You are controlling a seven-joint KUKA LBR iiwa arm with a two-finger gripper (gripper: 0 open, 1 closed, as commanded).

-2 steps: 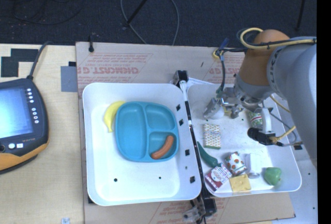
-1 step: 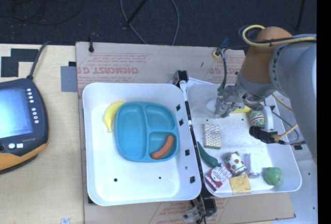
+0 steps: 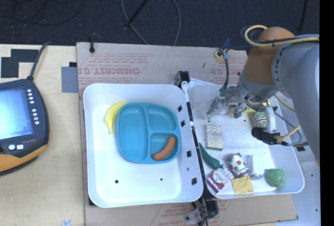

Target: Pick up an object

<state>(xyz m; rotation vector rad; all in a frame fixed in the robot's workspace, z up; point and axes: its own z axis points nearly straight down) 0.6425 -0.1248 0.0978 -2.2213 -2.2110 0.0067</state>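
The worktop (image 3: 52, 178) carries a cardboard sheet (image 3: 130, 66) with two white bins on it, left bin (image 3: 104, 178) touching right bin (image 3: 292, 178). A pendant (image 3: 18, 123) lies at the left.

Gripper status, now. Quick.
Gripper: low over the right bin, near its back left corner; open or shut cannot be told, and nothing is seen held.

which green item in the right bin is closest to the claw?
The can, with a green and white label, just right of the claw. The green pepper lies mid-bin, and the green ball sits in the bin's near right corner.
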